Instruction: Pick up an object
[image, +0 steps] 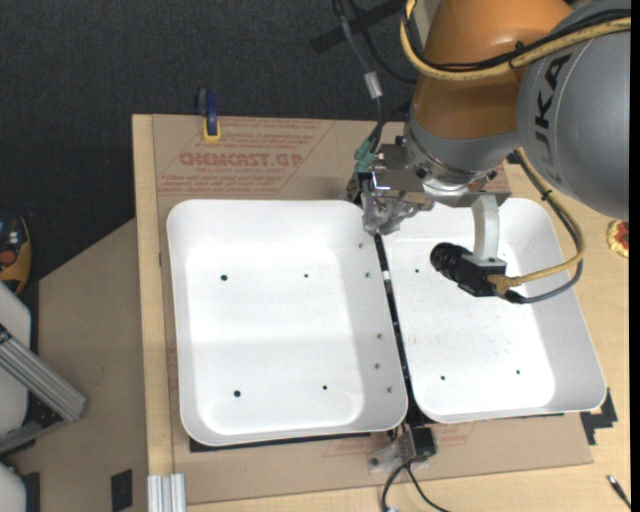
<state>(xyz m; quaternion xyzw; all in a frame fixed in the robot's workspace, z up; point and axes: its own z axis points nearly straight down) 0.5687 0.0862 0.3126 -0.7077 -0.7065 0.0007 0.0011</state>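
In the camera view the pincer (385, 212) hangs at the far edge of the counter (250, 160), right above the seam where the far corners of the left bin (190, 300) and the right bin (520, 370) meet. Whether it is released or clenched I cannot tell, since the wrist crowds its tip. I cannot place the object with any certainty. My guess is that it lies under the pincer, against the bin walls at that seam.

The risk from here is a grab in a corner. The pincer could strike a rim or the ridge between the bins, close on nothing, or nudge a bin out of place.

The arm (560, 110) covers the far corner of the right bin and is cut off by the top and right edges. Small dark dots (224, 278) on the bin floors look like holes, though they are too small to be sure
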